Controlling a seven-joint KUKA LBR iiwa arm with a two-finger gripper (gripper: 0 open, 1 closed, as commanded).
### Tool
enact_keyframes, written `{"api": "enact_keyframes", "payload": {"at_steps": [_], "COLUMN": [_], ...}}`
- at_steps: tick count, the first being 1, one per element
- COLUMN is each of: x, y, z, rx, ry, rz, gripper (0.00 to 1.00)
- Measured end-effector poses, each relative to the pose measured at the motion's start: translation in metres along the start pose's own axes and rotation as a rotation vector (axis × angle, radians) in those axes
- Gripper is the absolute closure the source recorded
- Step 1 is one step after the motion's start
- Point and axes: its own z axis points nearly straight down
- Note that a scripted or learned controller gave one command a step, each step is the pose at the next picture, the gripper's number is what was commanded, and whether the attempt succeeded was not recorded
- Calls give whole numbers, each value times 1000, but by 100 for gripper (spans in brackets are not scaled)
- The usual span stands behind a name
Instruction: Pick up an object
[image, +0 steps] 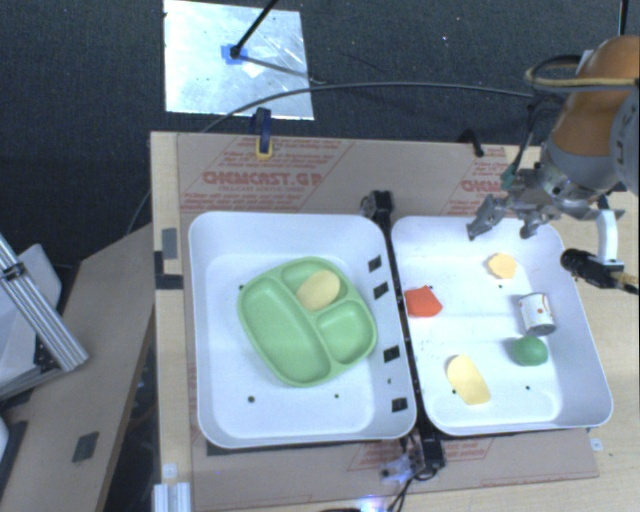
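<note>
Left bin (215, 300): glossy green divided tray (290, 345) with a yellow oval lump (319, 289) in one compartment. Right bin (580, 390): flat orange piece (423, 302), small yellow chunk (502, 266), metal can (536, 313) on its side, green ball (529, 351), yellow oblong (468, 380). Gripper (505, 222) hangs over the bin's far edge, fingers spread, pinching nothing.

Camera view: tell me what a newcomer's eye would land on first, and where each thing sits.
The light green plastic divided tray in the left white bin stands out first, with a pale yellow rounded piece in its upper compartment. Next come the small things scattered in the right white bin: an orange-red piece, a small silver can and a green ball. The gripper hangs at that bin's far edge, nothing between its fingers.
</note>
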Motion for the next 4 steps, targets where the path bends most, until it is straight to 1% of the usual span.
{"api": "enact_keyframes", "payload": {"at_steps": [1,2,3,4], "x": [0,0,-6,-6], "y": [3,-5,-1,0], "z": [-8,37,96,119], "rx": [-13,-10,-11,-11], "ry": [-2,-2,-2,-2], "rz": [-2,-1,0,-2], "gripper": [0,0,0,0]}}
